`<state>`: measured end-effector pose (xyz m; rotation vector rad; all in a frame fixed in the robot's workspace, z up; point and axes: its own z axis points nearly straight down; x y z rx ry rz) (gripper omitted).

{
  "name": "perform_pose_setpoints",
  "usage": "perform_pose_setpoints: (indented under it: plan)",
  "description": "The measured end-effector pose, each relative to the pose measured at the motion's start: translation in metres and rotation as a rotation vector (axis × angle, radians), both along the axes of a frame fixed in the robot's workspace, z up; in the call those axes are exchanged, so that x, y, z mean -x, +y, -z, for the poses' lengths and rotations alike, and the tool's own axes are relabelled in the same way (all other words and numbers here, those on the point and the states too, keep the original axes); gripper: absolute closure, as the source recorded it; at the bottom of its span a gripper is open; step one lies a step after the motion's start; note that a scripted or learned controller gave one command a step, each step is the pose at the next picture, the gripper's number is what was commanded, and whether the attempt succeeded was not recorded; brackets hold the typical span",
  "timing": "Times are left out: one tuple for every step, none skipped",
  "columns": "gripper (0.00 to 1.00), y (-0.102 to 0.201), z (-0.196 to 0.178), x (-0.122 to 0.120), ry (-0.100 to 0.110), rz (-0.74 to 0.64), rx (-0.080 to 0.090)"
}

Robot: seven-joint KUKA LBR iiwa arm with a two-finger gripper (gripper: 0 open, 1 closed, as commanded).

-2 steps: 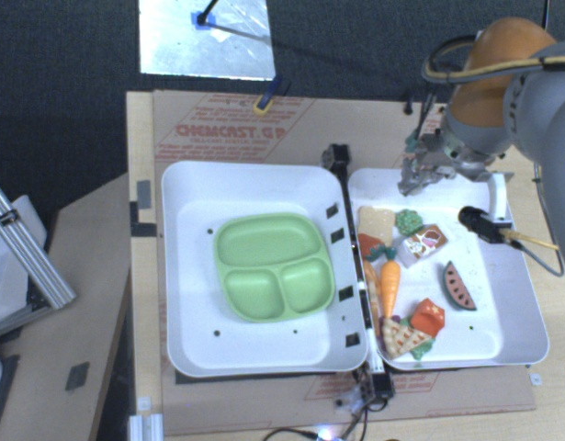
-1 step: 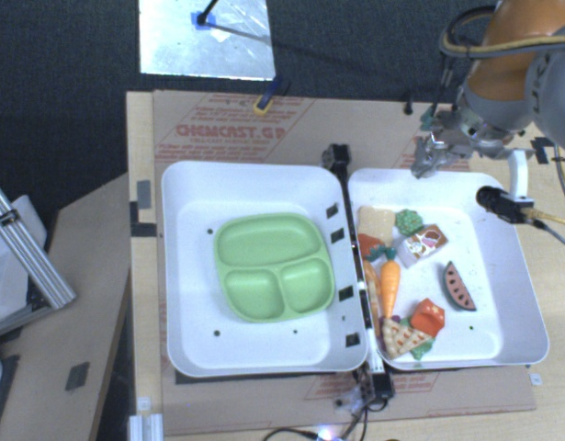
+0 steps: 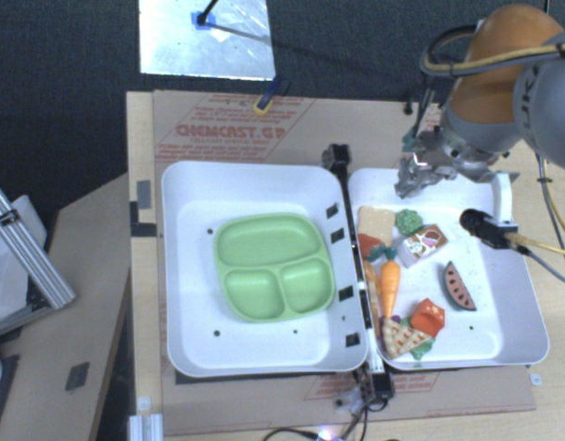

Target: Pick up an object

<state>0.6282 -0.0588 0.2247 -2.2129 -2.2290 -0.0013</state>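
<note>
Two white bins sit side by side on the desk [image 3: 144,246]. The left bin [image 3: 186,186] carries a green divided tray [image 3: 268,266]; the right bin [image 3: 521,324] is my landmark for the rest.

Arm [image 3: 502,72] comes in over the right bin's far edge. Gripper [image 3: 412,180] hovers at the far-left corner of that bin, nothing visible between its fingers; can't tell whether they are spread or pressed together.

Contents, all along the right bin's left half: carrot [image 3: 389,288] near the left wall, mid-depth, long axis running roughly near-to-far, leafy end toward the far side. Watermelon slice [image 3: 458,286] at bin centre, long axis diagonal, apart from the rest. Waffle-like piece [image 3: 403,340] and red piece [image 3: 428,315] at the near-left corner, touching. Small box [image 3: 423,243] and green broccoli-like piece [image 3: 409,220] just nearer than the gripper.

Risks, my read:
- Cluster is tight, so a descent could land between items and close on nothing.
- Carrot lies close to the bin wall; a finger could strike the wall.
- Carrot is rounded, and gripping along the long axis would likely slip; across is safer.
</note>
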Motion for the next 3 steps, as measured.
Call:
perform_pose_setpoints:
  plan:
    - [1.0, 0.047, -0.01, 0.029, 0.0, -0.002, -0.002]
    - [1.0, 0.094, 0.003, 0.047, 0.002, -0.002, -0.001]
    - [1.0, 0.117, -0.007, 0.066, 0.001, 0.0, -0.001]
